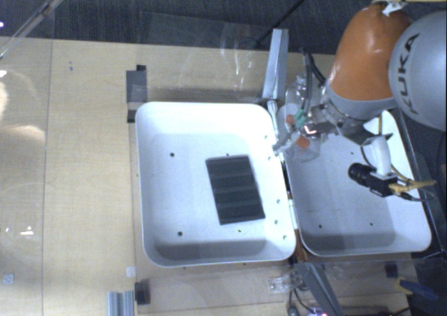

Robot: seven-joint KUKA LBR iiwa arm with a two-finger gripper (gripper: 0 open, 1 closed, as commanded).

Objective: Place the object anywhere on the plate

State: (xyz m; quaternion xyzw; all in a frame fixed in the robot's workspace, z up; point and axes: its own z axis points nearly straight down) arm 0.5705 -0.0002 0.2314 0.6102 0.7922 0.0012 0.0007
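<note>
A dark grey ribbed rectangular plate (235, 189) lies flat in the middle of the left bin (160, 168), slightly rotated. My gripper (297, 133) hangs over the top left corner of the right bin (412, 227), just right of the rim between the two bins. A small orange-red thing (303, 143) shows right at the gripper's tip, with a green spot just above it. Whether that thing is held or lies in the bin is too blurred to tell. The gripper stands about a hand's width up and right of the plate.
The arm's orange band and grey wrist (370, 49) cover the right bin's upper part. A black cylindrical part with a cable (374, 178) hangs over the right bin's middle. A grey metal post (276, 63) stands behind the bins' shared rim.
</note>
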